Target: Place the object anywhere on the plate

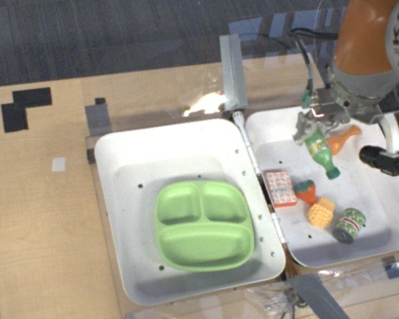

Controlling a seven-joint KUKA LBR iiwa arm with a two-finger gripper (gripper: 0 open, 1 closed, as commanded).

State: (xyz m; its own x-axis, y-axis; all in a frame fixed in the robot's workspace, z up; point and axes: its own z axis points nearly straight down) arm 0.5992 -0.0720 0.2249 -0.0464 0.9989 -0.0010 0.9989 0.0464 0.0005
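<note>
Fingers [315,128] of mine hang over the right bin's top; how wide they stand I cannot tell. Just at five o'clock lies the green bottle [323,155], long axis eleven-to-five. Green plate [205,226] waits toward eight o'clock, left bin.

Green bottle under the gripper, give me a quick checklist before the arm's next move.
1. Gripper over the green bottle: ok, it sits at the bottle's upper end.
2. Bottle gripped: cannot tell.
3. Neighbours near the bottle: not ok, an orange piece lies right beside it.
4. Plate ready in the left bin: ok, its compartments look free.
5. Other toys out of the way: ok, the pineapple and can lie nearer the right bin's front.
</note>
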